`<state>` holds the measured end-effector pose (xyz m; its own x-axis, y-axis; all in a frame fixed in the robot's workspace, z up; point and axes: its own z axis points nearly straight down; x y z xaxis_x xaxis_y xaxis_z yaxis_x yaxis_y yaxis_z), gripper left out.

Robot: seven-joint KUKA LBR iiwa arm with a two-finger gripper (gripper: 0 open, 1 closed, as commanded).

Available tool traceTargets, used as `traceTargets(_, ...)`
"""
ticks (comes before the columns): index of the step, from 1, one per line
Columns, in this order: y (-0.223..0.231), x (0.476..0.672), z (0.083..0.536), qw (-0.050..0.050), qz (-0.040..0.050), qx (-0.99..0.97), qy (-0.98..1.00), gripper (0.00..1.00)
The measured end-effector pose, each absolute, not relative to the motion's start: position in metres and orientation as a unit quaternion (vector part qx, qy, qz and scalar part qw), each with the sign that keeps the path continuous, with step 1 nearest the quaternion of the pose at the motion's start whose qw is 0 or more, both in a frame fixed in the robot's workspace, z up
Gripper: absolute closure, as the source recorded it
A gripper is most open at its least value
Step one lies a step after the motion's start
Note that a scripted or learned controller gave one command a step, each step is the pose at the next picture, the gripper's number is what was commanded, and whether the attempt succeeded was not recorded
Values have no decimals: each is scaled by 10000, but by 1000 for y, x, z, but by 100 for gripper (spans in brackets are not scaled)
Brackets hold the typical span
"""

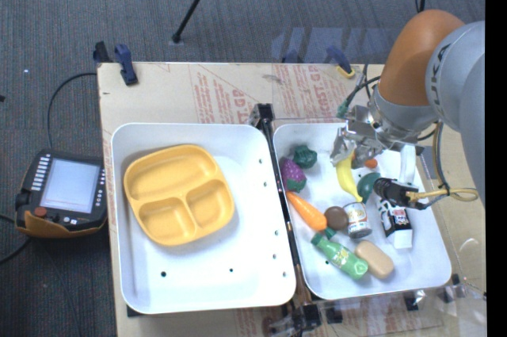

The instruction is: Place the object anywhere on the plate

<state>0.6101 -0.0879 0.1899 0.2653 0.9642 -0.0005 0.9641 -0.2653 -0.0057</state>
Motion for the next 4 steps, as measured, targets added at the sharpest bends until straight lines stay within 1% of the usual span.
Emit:
traceTargets(1, -148, 621, 225, 0, 4, -7203, -6937, 100)
traceTargets(2, -189, 573, 278, -8, -5, -6513, -7588, 100)
traceTargets(3, -173, 492, 246, 38, 10, -6118, -7910, 100)
traceTargets(4, -211, 476, 232, 24, 0, -5010, -8655, 100)
